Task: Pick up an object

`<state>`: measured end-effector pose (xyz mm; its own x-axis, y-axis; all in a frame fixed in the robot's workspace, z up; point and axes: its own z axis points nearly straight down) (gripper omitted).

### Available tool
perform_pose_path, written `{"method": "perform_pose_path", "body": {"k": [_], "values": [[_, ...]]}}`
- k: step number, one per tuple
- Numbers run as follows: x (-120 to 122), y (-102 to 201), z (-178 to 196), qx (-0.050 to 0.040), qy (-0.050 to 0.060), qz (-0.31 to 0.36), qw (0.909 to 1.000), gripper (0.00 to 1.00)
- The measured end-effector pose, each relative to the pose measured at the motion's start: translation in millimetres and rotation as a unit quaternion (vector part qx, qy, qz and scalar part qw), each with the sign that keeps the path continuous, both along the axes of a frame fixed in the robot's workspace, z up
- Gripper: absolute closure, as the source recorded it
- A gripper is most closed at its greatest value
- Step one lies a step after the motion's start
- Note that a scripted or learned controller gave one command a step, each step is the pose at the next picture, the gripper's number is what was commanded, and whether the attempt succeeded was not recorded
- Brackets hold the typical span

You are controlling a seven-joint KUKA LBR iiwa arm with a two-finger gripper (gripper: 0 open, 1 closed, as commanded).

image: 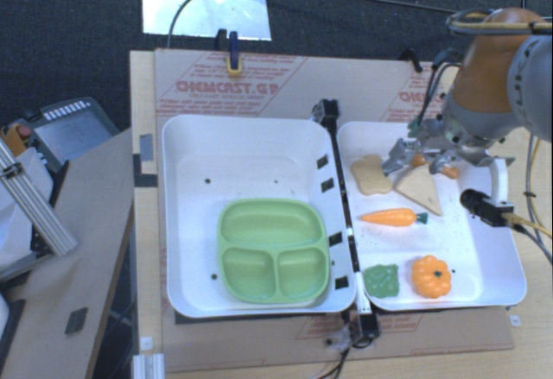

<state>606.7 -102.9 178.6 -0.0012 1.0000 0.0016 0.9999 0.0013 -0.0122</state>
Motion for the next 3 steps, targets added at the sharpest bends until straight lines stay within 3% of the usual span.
{"method": "perform_pose_path", "body": {"k": [1, 3], "values": [[3, 0, 8, -0.0007, -0.007, 0.001, 1.0000, 0.00], [14, 3, -88, -0.0018, -0.009, 0.001, 1.0000, 0.00]]}}
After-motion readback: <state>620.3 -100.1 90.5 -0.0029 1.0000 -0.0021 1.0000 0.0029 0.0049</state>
